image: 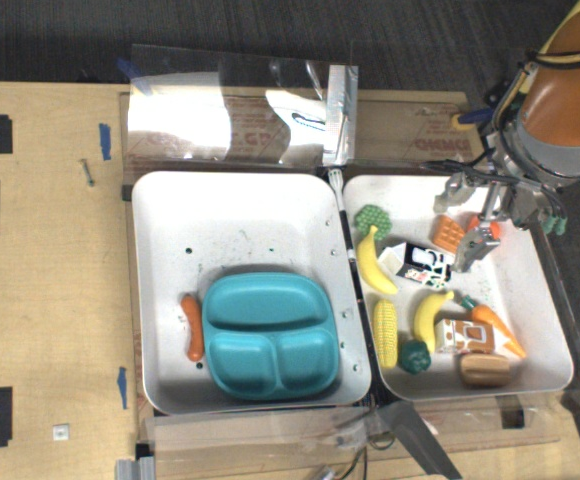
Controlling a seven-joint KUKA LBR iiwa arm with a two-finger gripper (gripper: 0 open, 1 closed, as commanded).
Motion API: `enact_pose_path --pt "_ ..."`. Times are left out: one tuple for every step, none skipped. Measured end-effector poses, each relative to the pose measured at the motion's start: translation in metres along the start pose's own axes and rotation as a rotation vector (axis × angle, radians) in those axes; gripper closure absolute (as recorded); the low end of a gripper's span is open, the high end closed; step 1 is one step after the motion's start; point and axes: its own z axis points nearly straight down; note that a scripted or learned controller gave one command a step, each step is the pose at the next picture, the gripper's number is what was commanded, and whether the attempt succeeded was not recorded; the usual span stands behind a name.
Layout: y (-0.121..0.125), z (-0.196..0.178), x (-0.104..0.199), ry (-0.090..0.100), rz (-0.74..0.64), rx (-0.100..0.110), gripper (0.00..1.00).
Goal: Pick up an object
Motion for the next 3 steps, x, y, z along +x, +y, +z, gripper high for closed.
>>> enact_pose_path --pt "-0.01 0.138 -0.009 -0.01 -0.001 0.002 0.0" --pt "-0.036 0.16 0.023 -0.017 -0.073 0.001 0.0" --pt "-0.051 0.167 -0.029 -0.004 0.006 0.0 0.0"
